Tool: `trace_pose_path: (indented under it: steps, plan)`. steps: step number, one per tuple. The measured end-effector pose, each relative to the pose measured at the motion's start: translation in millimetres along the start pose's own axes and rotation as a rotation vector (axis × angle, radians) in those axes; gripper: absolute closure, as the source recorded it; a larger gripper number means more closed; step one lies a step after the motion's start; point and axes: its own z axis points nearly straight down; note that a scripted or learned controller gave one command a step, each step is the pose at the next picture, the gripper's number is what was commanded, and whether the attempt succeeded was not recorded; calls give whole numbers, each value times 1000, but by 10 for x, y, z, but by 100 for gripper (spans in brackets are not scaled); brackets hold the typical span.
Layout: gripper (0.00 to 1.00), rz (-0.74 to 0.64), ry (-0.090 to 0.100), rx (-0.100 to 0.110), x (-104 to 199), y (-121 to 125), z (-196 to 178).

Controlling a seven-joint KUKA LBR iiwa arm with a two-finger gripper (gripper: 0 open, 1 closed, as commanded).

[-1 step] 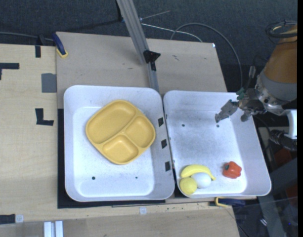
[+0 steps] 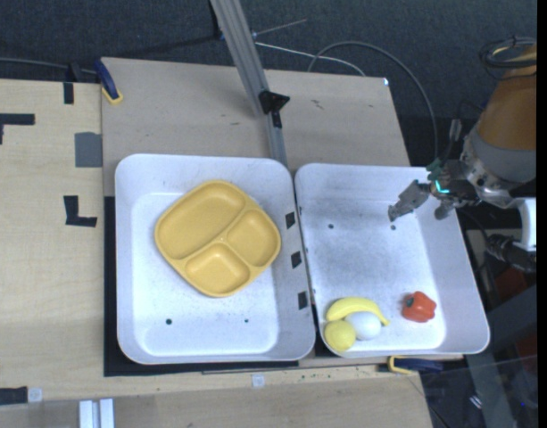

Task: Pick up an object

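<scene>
Claw: the two-finger claw (image 2: 425, 200) hangs spread apart, holding nothing, above the right white bin's (image 2: 362, 239) far edge.
Objects: small red pepper-shaped toy (image 2: 418, 306), curved yellow banana toy (image 2: 354, 308), white egg-like ball (image 2: 367, 325) at that bin's near edge.
Left white bin (image 2: 139, 319): yellow three-part plastic tray (image 2: 218, 237).

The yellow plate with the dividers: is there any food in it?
Empty. The yellow plate shows three bare compartments in the left bin; the toy fruit sits in the right bin.
</scene>
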Motion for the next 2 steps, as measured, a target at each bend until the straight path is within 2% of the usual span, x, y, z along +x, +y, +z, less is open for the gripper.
trace_pose_path:
  steps: [2]
  plan:
    - [0, 1, 0, 6, -37, 84, 995]
